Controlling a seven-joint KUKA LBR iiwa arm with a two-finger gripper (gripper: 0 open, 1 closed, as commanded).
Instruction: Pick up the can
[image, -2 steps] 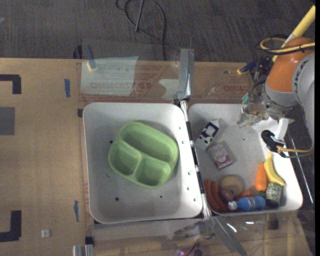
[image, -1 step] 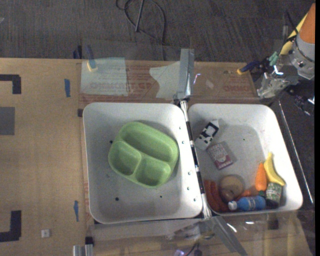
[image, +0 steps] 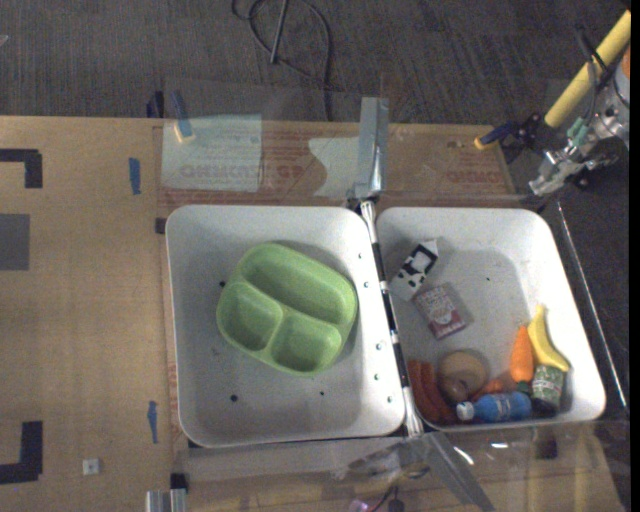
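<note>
gripper at upper right, outside bins, jaw state unclear. small green can upright in right bin's near right corner, beside banana, well below gripper toward view's bottom.

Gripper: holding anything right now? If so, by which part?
Nothing held. The gripper sits past the right bin's far right corner, nothing in it. The can lies in that bin's near right corner, beside the banana.
</note>
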